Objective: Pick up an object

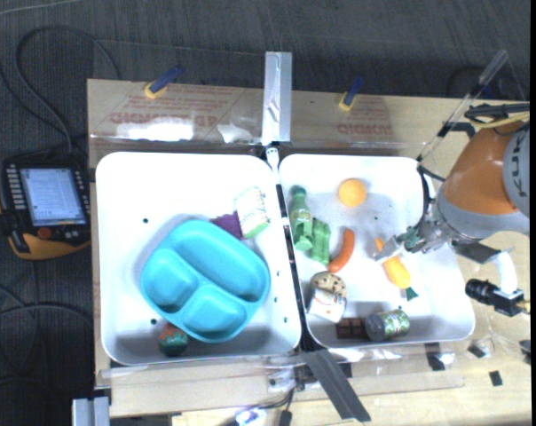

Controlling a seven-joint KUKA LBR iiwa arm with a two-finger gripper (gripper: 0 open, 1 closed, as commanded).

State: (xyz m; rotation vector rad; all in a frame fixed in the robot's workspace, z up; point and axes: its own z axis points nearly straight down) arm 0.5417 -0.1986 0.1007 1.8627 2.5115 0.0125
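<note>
Camera view had the gripper (408,240) down low in the right bin (445,327), arm coming in from the right, so my read was that it was at the reach-and-close stage of the pick and nothing was lifted yet. Closest candidate was the small yellow piece with a green tip (398,272), lying on the bin floor just below the fingertips, maybe touching, too small to tell. Whether the fingers were apart or together I honestly couldn't tell, it was a grey blur there. Next move, I'd guess, called for getting centred over that yellow piece, closing and lifting straight up without clipping the bin wall.

Count for the right bin: one orange ball (352,192), one green bottle (297,204), one green blocky thing (319,240), one orange-red carrot shape (342,250), one white-and-brown toy (327,295), one dark brown bar (349,329), one can (388,325). Left bin (117,238): one blue divided tray (206,278), one white carton (252,211), one purple bit (227,226) poking out behind the tray, one small red-green thing (171,339). Two bins total
</note>
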